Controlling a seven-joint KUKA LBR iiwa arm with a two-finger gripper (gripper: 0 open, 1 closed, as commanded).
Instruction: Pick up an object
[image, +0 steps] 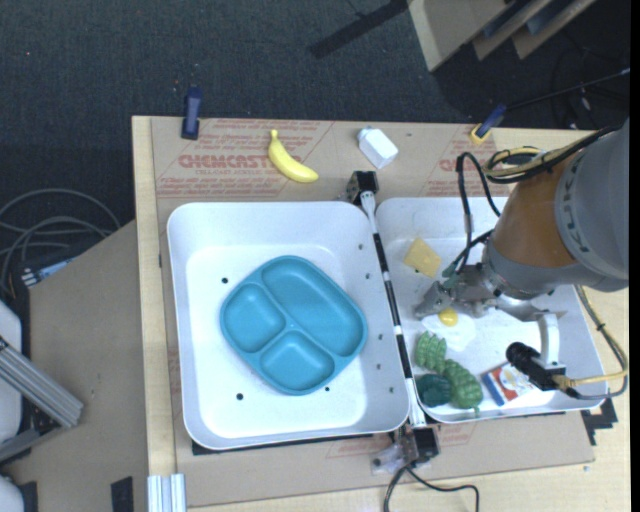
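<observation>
tool (447, 300) low in right bin (570, 400), just above small yellow object (449, 318), grip state unclear, nothing visibly held

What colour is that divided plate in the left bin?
Blue, a teal shade; the plate shows plainly in the camera view.

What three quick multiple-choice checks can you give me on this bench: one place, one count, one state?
1. Where is the blue divided tray?
A. left bin
B. right bin
C. on the cardboard

2. How many compartments does the tray have?
A. two
B. three
C. five

3. Where does the banana lie?
A. in the tray
B. under the gripper
C. outside both bins

Answers: 1 A, it sits in the left bin. 2 B, three hollows show. 3 C, it rests on the cardboard behind the bins, while the gripper is over the right bin.
</observation>
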